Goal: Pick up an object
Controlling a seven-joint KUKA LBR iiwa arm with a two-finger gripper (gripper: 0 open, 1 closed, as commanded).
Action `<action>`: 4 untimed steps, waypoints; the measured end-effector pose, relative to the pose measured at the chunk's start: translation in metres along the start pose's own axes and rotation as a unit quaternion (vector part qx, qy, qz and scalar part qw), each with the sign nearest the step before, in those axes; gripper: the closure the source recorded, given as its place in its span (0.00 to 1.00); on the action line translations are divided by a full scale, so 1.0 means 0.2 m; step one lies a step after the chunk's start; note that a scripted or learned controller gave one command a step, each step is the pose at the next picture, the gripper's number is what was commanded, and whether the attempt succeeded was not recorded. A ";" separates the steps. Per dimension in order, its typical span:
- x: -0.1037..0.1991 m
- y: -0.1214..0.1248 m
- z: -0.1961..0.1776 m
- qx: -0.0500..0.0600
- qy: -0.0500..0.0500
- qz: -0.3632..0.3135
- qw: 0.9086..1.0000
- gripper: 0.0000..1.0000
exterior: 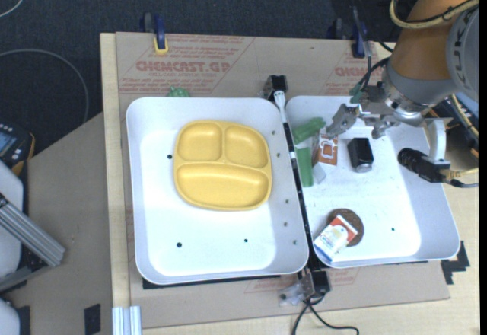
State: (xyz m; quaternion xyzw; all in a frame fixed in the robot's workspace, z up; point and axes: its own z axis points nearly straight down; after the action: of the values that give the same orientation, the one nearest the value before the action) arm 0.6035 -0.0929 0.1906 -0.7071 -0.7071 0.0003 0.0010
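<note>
Nothing was picked up yet. The hand (359, 119) hovered over the right bin (426, 234) with fingers spread apart and empty, right above the small black block (360, 154) lying on the bin floor. The whole grab remained.

One fixed camera looks down aslant on both white bins (144, 173) from above.

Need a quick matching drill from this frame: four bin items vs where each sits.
Things:
1. yellow plate
2. green item
3. black block
4. brown disc

Places:
A. right bin, near front edge
B. left bin
C. right bin, by the divider
D. right bin, just below the gripper

Pairs: 1-B, 2-C, 3-D, 4-A
</note>
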 end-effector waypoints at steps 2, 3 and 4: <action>0.35 -0.16 -0.31 -0.004 0.001 -0.004 1.000 1.00; 0.90 -0.26 -0.55 -0.004 0.002 -0.007 1.000 1.00; 1.09 -0.34 -0.89 -0.005 0.002 -0.003 1.000 1.00</action>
State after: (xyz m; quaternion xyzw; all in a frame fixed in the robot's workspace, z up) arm 0.5357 0.1258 0.3689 -0.7047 -0.7095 -0.0044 -0.0015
